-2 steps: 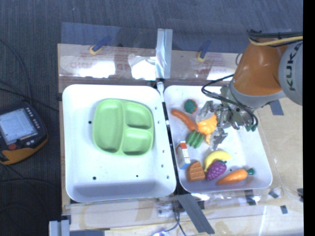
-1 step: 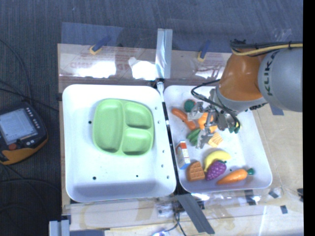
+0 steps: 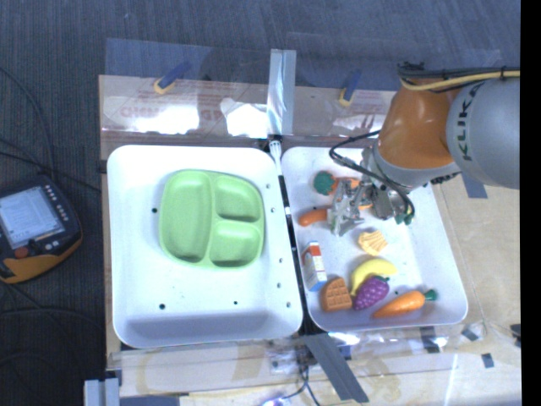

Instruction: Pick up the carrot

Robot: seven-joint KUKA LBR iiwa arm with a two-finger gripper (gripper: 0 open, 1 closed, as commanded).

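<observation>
Claw (image 3: 345, 218) of the grey arm (image 3: 473, 134), hanging over the upper middle of the right bin (image 3: 452, 269); whether it is open or closed cannot be told, and nothing can be made out in its grip. Just left of the claw lies a small orange piece (image 3: 312, 217), and above it, near the bin's upper left corner, a round green item (image 3: 324, 181) with an orange piece just beside it. To the claw's lower right sits a pale yellow ridged piece (image 3: 372, 243). The carrot (image 3: 401, 303), orange with a green tip pointing right, lies along the bin's lower edge toward the right corner, well apart from the claw. Touching its left end is a purple grape bunch (image 3: 371, 293), with a banana (image 3: 373, 271) just above and a brown waffle (image 3: 336, 296) to the left. A small white and orange box (image 3: 314, 265) lies by the bin's left wall. The left bin (image 3: 135, 311) holds a green divided tray (image 3: 211, 216). A handheld controller (image 3: 34, 221) rests on the floor at far left.
</observation>
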